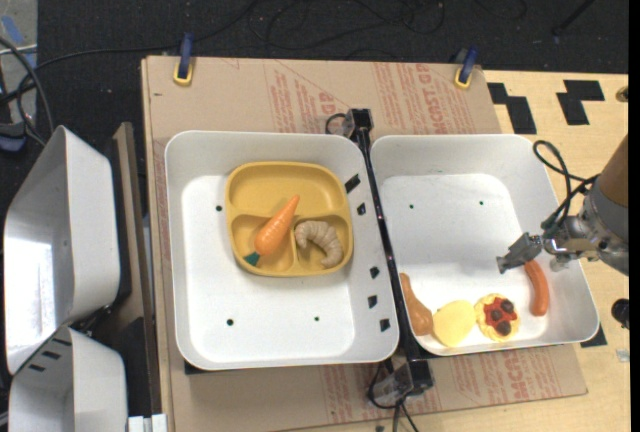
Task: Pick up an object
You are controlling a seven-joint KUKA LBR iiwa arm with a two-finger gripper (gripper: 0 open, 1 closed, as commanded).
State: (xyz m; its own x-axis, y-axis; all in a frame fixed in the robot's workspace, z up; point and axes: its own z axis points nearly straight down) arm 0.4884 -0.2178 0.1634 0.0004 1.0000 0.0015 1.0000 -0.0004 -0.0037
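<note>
Here, the gripper (522,256) is inside the right bin (450,182), at about 4 o'clock of that bin, and the arm (610,220) enters from 3 o'clock. The dark fingers point toward 9 o'clock, just above a small sausage (539,287) that lies upright near the right wall. I cannot tell if the fingers are spread or pressed together; nothing is visibly between them, so I judge no object is held yet.

The likely target is this sausage, at 5 o'clock from the fingertips. Along the front wall, at 6 o'clock of the bin, lie a small tart with red fruit (497,316), a yellow round piece (453,322) touching it, and a brown drumstick-like piece (415,306) close to the divider.

What could go wrong: the sausage is thin and round, so it can roll away or slip out when the fingers close. It is also near the right wall, so 1 finger may strike the wall or the bin floor. The tart is close by and may get pushed.

For free room, the upper half of the right bin, toward 12 o'clock, is bare floor. In the left bin (200,250), a yellow divided plate (290,182) holds a carrot (277,226) and a shrimp (322,239).
</note>
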